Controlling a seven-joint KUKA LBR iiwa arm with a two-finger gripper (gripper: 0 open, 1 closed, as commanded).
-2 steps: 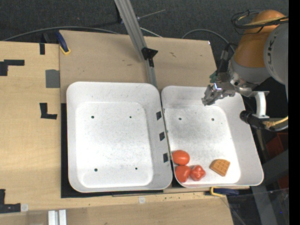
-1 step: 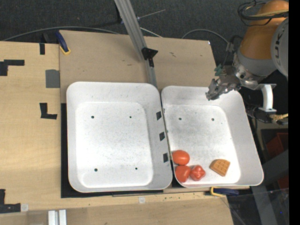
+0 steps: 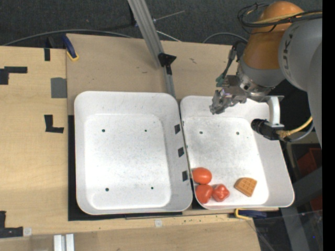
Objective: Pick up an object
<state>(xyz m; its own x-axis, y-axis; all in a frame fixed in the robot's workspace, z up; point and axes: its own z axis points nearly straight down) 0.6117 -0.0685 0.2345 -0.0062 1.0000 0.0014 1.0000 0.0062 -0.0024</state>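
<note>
The right bin (image 3: 261,140) holds three small things along its near edge: an orange-red rounded piece (image 3: 202,175), a red lumpy piece (image 3: 212,193) just below it, and a tan waffle-like piece (image 3: 245,186) to their right. My gripper (image 3: 219,106) hangs over the far left corner of that bin, well away from all three. Its dark fingers point down toward the rim, and nothing shows between them.
The left bin (image 3: 84,140) lies beside the right one, sharing a dark clipped divider (image 3: 180,150). A grey metal pole (image 3: 149,27) slants in from the top to the bins' far junction. A black cable connector (image 3: 263,128) juts over the right bin's far right side.
</note>
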